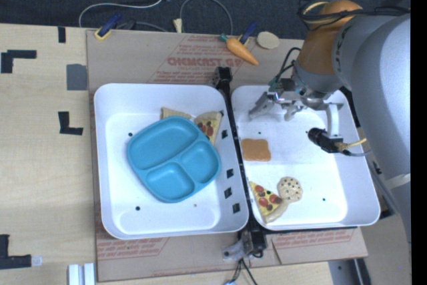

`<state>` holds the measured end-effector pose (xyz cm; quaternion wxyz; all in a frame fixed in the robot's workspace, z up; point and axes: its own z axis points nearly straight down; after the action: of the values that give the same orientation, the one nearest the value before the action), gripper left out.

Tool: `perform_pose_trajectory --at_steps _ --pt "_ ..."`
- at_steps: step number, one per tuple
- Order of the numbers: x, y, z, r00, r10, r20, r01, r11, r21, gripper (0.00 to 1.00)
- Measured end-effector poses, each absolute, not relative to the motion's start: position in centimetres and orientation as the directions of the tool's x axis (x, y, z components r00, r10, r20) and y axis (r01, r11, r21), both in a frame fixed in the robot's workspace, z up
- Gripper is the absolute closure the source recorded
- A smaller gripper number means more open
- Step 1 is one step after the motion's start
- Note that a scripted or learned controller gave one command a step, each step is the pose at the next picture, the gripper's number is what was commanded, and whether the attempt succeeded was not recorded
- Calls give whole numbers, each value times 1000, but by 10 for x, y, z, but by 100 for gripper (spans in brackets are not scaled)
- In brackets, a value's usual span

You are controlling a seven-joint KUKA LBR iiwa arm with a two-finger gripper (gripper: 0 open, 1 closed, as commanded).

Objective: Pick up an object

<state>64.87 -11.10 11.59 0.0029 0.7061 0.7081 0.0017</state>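
Two shallow white bins are set side by side on the tabletop [40, 143]. In the left bin [110, 143], a blue divided tray [173, 158] is seen, with a pizza slice [209, 123] partly tucked under its upper edge. In the right bin [347, 203], a brown square cracker [255, 149] lies near the left wall, and below it a second pizza slice [267, 200] is touched by a round cookie [289, 189]. Beyond the bins, a toy carrot [240, 50] and a pale round piece [268, 40] are laid on the cardboard. The hand [283, 105] is held above the upper part of the right bin, its fingers spread apart, with nothing gripped between them. The cracker is left just below and to the left of it.
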Motion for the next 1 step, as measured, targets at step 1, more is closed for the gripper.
perform_pose_trajectory --at_steps 1 --pt "602 -99 90 1 1000 0 1000 -1 -6 0"
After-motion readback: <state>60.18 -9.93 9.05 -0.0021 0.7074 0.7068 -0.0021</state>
